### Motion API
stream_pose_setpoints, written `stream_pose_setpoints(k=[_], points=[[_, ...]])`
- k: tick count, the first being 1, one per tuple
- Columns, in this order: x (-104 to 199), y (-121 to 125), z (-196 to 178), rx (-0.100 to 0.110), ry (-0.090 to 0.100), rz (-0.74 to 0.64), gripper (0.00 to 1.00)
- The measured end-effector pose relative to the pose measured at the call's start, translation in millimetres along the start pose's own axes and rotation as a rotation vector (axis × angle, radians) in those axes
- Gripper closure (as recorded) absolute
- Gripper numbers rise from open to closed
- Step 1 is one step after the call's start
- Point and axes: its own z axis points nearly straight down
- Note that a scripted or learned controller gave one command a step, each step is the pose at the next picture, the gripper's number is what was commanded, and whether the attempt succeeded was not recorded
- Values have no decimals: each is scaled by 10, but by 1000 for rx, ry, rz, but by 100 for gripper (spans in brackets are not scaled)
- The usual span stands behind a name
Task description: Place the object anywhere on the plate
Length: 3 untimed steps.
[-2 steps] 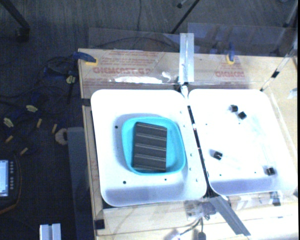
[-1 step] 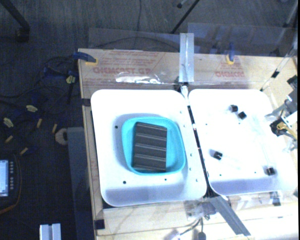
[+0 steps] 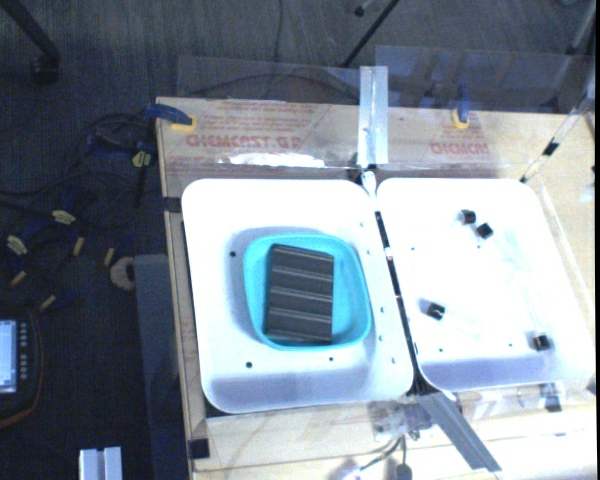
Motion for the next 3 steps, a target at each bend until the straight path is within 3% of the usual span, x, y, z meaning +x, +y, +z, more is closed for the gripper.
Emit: stream_pose_setpoints(k=[2,3], points=[[-8,-20,2078,6,-3,26,0],[783,167,1577,2,-2,-12,0]])
